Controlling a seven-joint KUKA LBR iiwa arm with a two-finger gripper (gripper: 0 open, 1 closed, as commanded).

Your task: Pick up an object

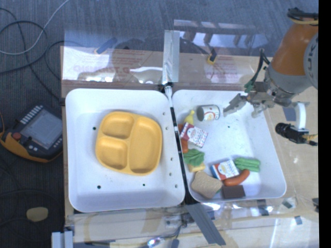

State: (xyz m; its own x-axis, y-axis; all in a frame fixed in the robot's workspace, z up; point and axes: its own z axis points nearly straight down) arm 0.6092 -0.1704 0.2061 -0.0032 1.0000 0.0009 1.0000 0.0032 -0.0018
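- We see the two-finger gripper (pixel 243 103) spread open, holding nothing, over the right white bin (pixel 273 161).
- The small white can (pixel 208 112) lies just left.
- The yellow divided plastic tray (pixel 129 142) sits in the left bin (pixel 77 154).

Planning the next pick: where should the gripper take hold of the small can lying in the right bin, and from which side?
Probably across the can's round body, coming straight down. It lies on its side near the right bin's far wall, with bare floor in front and behind, so the fingers can straddle it. The gripper hangs just to its right.
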